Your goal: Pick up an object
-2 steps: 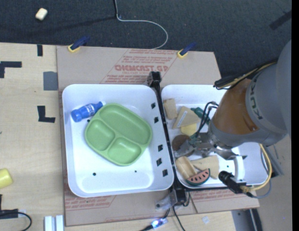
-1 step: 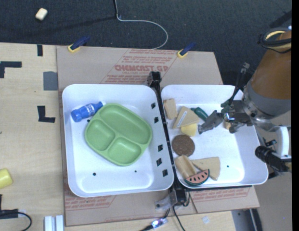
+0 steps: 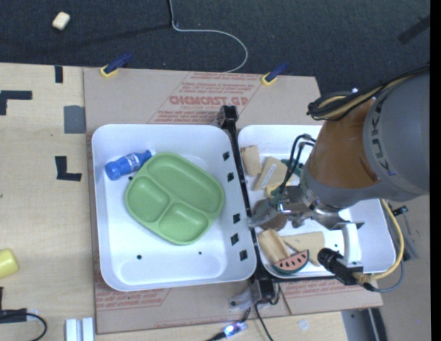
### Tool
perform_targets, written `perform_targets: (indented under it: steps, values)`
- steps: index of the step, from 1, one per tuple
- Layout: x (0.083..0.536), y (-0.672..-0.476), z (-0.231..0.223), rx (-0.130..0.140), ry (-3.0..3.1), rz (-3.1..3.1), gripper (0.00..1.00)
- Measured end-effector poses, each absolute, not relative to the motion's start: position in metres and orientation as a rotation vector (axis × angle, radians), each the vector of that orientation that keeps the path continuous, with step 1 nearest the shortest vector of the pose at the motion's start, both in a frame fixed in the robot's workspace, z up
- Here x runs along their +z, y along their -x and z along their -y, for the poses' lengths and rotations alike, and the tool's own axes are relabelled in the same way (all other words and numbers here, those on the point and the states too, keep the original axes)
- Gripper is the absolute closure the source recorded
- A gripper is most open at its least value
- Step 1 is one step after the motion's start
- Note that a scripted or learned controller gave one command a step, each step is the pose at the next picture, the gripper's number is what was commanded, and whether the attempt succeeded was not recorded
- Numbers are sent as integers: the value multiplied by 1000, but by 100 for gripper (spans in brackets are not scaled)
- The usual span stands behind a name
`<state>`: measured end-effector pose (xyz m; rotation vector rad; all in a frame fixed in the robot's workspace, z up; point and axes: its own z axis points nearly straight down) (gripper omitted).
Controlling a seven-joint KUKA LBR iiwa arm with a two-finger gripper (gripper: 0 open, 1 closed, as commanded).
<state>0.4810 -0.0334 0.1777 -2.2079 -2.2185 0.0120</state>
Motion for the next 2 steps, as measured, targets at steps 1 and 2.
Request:
perform_targets:
  steps: [1,2]
  values:
    - [193,-483,36,5,2216,2220,100]
    - [303,-484,-34,-3,2217,2226,100]
